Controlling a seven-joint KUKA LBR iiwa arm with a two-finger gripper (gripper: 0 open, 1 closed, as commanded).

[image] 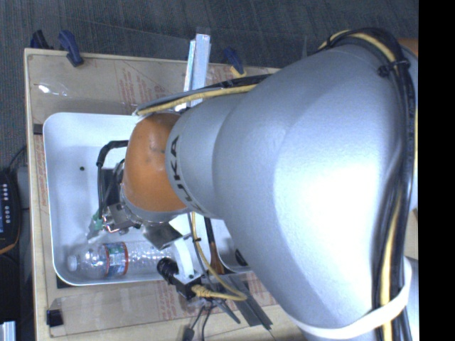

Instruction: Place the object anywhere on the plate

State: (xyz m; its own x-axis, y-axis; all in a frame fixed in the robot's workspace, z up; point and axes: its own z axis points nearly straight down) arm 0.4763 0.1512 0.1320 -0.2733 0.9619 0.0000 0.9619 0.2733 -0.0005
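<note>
1. A large grey robot arm (298,176) fills most of the frame, reaching in from the right and down into the left white bin (64,162). An orange band (146,165) marks the section just above its wrist.

2. The gripper (106,222) hangs low over the bin floor, near the bin's lower edge. The arm's bulk and the dark wrist hardware hide its working end, so I cannot tell whether it is spread or pressed together, and nothing can be seen held in it.

3. The task's thing appears to be a clear plastic water bottle (114,259). It lies on its side on the bin floor, along the bin's lower wall, just below the gripper. Whether the two touch cannot be made out.

4. The bottle's long axis runs left to right in the frame, roughly parallel to that wall. A band of label wraps its middle. The end towards the left looks rounded; the right end passes under the arm, so which end bears the cap is unclear.

5. Judging from this, the arm sits low and close because it is set for a pick from above, across the bottle's narrow width.

6. The rim of a second white vessel (231,265) peeks out beneath the arm, to the right; whether that is the plate cannot be told.
</note>
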